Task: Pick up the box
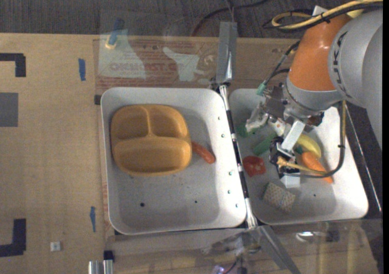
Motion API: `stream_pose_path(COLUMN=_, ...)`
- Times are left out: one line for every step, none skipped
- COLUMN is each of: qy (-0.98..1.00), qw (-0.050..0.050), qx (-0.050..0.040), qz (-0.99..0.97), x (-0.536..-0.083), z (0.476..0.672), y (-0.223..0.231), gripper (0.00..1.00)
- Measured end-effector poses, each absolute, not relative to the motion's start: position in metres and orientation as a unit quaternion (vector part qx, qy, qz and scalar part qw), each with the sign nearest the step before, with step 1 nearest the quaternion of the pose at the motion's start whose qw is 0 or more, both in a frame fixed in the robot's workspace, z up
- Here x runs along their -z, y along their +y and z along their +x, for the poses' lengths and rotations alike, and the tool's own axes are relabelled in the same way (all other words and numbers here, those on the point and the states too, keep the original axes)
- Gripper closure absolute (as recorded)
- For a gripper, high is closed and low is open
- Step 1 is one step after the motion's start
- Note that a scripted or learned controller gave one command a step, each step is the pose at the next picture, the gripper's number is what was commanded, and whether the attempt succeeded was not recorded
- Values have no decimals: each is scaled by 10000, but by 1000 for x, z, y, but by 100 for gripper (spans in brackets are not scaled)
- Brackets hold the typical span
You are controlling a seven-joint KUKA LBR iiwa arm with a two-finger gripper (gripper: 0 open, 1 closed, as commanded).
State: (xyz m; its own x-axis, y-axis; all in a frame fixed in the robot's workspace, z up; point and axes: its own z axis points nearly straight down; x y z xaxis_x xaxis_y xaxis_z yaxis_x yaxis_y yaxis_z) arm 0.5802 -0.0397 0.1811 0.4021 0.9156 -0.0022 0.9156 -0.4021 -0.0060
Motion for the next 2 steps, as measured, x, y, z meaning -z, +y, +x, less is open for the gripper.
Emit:
stream_pose_path(qy=-6125, qw=-111, qx=111, qz=-7903, x=-118, z=577, y=-83, gripper=0)
stream_pose_path(qy=-6632, qw=-40, qx=34, qz=-7484, x=-88, z=626, y=-106, gripper=0)
